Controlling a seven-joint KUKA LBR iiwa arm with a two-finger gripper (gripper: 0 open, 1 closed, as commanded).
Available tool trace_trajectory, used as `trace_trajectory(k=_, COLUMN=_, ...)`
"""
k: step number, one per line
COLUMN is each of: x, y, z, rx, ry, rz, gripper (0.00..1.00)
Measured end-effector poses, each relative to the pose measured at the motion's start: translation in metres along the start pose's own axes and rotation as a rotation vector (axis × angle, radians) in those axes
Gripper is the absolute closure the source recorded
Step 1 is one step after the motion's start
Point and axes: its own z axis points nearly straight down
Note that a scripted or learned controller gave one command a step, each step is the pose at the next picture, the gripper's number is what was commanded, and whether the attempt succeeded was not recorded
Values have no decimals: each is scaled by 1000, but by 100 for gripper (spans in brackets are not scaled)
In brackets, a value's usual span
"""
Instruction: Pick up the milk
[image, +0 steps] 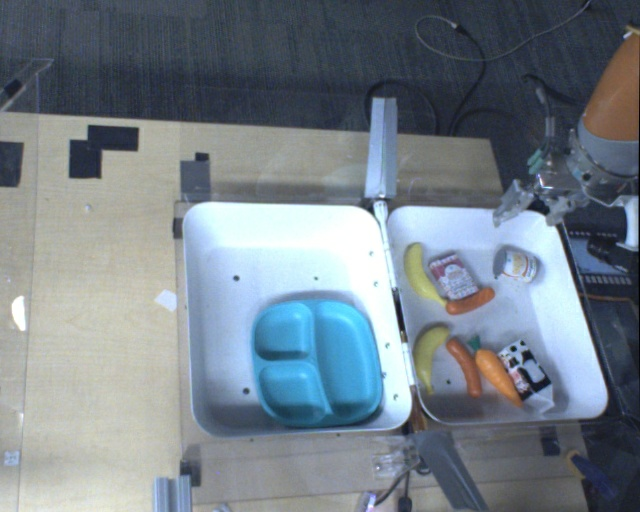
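Note:
The milk (527, 371) is a small white carton with black cow patches. It lies on its side near the front right corner of the right bin (570, 300), touching an orange carrot (497, 375) on its left. My gripper (531, 206) hangs over the far right corner of that bin, well behind the milk. Its fingers are spread open and hold nothing.
The right bin also holds two bananas (420, 272) (430, 352), a red and white packet (452, 275), two sausages (470, 300) (463, 365) and a small can (516, 264). A blue divided plate (315, 362) lies in the left bin (230, 300). A metal post (382, 150) stands behind the bins.

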Motion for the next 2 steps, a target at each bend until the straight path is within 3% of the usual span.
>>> trace_trajectory(k=1, x=-23, y=-46, z=18, rx=2, ry=0, rz=169, gripper=0)
trace_trajectory(k=2, x=-17, y=-75, z=122, rx=-2, ry=0, rz=136, gripper=0)
